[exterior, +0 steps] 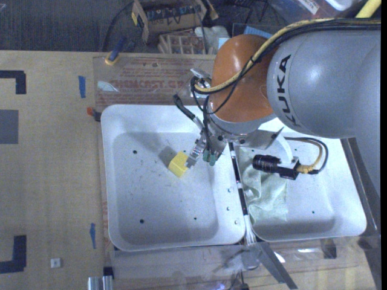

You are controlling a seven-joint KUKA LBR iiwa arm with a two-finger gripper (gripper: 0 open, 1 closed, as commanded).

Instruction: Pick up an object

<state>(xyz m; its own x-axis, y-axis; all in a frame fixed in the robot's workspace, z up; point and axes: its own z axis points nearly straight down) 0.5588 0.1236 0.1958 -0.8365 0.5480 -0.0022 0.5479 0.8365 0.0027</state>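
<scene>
A small yellow block lies in the left bin, near its middle. My gripper hangs just to the right of the block, its fingertips close above the bin floor. One finger is next to the block's right edge; I cannot tell if it touches. A pale green cloth lies crumpled in the right bin, partly under the arm.
The big grey and orange arm covers the back of the right bin. A black cylinder with a yellow cable juts out over the cloth. The ridge between the bins runs just right of the gripper.
</scene>
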